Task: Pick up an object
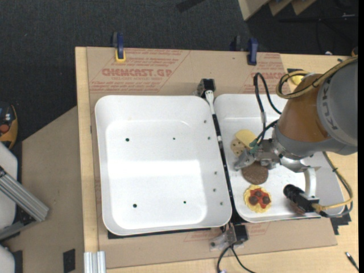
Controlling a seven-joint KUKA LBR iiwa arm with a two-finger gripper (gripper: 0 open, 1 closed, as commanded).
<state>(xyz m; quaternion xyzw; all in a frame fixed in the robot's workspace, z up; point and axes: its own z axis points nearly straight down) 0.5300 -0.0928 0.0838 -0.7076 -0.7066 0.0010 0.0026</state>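
My gripper (247,157) reaches from the right into the right bin (241,111) and hangs low over its left part. Around it lie several toy foods. A pale yellow wedge (246,136) and a tan speckled cookie (236,147) lie just behind the gripper. A brown round patty (256,174) sits just in front of it, partly under the wrist. A small yellow tart with red topping (257,198) rests near the bin's front edge. Nothing shows between the gripper's tips.
The left bin (103,152) stands beside the right one, the two rims meeting at a black strip (219,144). Both rest on a cardboard-covered bench (142,67) held by blue clamps (119,40). Cables loop above the grey arm (324,112).
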